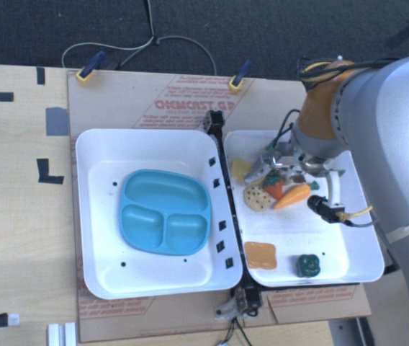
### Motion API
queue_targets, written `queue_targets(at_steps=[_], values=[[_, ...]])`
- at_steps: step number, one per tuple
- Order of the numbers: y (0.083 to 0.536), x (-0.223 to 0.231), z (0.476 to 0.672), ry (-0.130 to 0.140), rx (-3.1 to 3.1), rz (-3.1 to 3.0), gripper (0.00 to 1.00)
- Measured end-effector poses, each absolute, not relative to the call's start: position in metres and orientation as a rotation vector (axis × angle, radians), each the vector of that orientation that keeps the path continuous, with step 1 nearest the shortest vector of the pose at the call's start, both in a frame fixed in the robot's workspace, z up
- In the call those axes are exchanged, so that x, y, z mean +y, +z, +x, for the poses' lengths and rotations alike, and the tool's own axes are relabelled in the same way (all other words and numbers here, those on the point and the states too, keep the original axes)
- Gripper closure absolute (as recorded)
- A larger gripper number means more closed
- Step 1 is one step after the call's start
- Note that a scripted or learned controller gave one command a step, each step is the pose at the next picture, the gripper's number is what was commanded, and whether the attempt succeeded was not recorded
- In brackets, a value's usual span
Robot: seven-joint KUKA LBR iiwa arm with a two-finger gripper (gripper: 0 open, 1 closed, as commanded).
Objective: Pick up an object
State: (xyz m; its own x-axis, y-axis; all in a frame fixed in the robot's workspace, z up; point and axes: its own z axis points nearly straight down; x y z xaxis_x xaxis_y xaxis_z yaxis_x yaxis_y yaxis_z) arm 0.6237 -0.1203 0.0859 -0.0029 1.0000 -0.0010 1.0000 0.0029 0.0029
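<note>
Bins: two. Left bin [89, 193] holds one blue divided tray [165, 212]. Right bin [348, 258] holds a carrot [292, 196], cracker [257, 198], yellow piece [241, 169], toast slice [261, 255], green item [307, 265]. Gripper [282, 170] over the carrot cluster; finger state cannot be told.

Even bright overhead light, soft shadows, slight blur

My claw [285, 166] hangs over the food pile [273, 188] in the right bin [356, 265]; the divided tray [165, 211] lies in the left bin [93, 193].
</note>
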Motion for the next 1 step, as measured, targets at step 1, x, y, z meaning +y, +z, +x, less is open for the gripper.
queue_targets(at_steps=[1], values=[[0.0851,-0.1061,0.6704,0.003,2.224,2.215,0.0]])
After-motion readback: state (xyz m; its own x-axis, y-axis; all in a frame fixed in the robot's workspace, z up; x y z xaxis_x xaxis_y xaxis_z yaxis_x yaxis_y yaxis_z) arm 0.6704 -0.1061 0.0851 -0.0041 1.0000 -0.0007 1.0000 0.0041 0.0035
